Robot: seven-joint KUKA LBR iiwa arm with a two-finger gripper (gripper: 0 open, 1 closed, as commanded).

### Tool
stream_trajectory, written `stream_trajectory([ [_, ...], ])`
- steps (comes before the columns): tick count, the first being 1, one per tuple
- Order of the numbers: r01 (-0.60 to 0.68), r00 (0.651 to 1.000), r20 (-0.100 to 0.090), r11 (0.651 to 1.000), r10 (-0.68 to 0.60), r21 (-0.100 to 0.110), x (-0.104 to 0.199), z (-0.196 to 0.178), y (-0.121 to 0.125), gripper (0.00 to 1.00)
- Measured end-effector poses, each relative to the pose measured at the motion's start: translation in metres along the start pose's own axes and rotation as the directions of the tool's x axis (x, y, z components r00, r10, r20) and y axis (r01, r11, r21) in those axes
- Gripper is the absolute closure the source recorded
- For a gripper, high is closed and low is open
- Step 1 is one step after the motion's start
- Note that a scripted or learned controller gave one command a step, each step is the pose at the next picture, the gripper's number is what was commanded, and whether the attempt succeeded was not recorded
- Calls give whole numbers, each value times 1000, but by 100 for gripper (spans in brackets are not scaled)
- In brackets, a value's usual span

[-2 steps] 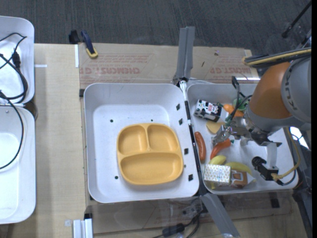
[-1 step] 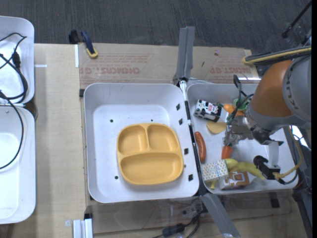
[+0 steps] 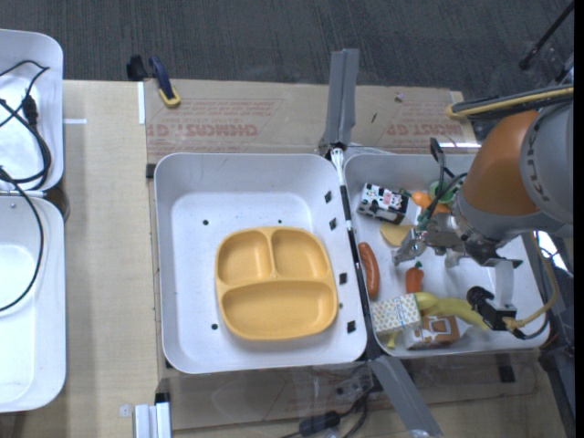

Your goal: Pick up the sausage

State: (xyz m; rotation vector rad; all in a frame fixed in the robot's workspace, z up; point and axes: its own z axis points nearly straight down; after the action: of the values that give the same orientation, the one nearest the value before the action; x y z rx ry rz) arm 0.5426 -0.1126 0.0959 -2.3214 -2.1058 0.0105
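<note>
The sausage (image 3: 370, 270) lies in the right bin (image 3: 520, 345), along its left wall — just right of the yellow divided plate (image 3: 276, 282). The end effector (image 3: 412, 247) hovers right of the sausage, apart from it; its opening cannot be told.

Two bins side by side on the bench, arm over the right one

The left bin (image 3: 173, 245) holds a divided plate (image 3: 276, 282) near its middle. In the right bin (image 3: 388, 164), the sausage (image 3: 370, 269) lies along the left wall; a toy cow (image 3: 383, 203) sits behind it, a carton (image 3: 396, 315) and banana (image 3: 453, 308) in front. The gripper (image 3: 415, 245) hangs just right of the sausage.
</note>
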Motion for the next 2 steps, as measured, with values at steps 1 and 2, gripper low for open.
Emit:
stream_trajectory([
  [1,-3,1000,0,1000,3,4,-1,-7,0,100],
  [2,-128,992,-2,992,128,-9,-7,6,-17,100],
])
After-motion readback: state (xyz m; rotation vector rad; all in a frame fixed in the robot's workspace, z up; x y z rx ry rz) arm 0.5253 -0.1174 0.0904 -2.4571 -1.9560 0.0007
